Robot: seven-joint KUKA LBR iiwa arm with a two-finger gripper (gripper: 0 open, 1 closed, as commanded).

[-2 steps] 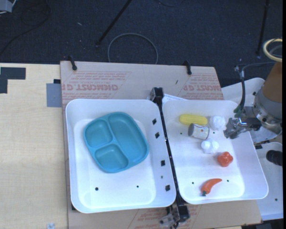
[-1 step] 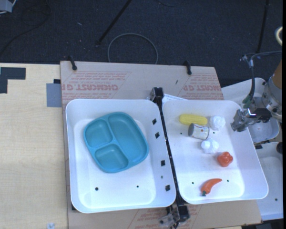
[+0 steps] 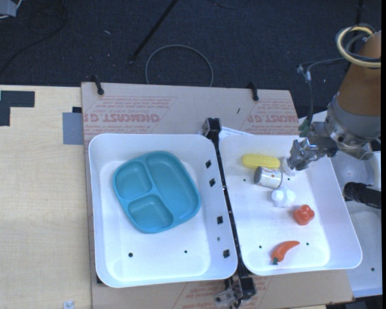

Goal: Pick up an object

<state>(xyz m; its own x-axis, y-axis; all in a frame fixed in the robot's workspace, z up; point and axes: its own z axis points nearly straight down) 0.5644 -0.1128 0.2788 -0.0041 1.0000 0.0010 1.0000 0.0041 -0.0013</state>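
Pincer [image 3: 297, 158], its opening impossible to judge, hovers just right of the small, rigid, slippery-looking metal can [image 3: 267, 177], best gripped across its round sides

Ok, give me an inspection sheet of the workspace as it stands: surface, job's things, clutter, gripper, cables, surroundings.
Surface: two white bins side by side, left bin and right bin, on a cardboard sheet.
Job's things: in the right bin, a yellow corn, a small can on its side just below it, a white lump, a red pepper and an orange chili.
Clutter: a blue divided plate in the left bin.
Gripper: gripper low over the right bin's top right part, beside the corn; fingers' state unclear.
Cables: cables on the dark floor behind the bench; a yellow hose looped at the arm.
Surroundings: wooden tabletop at left.
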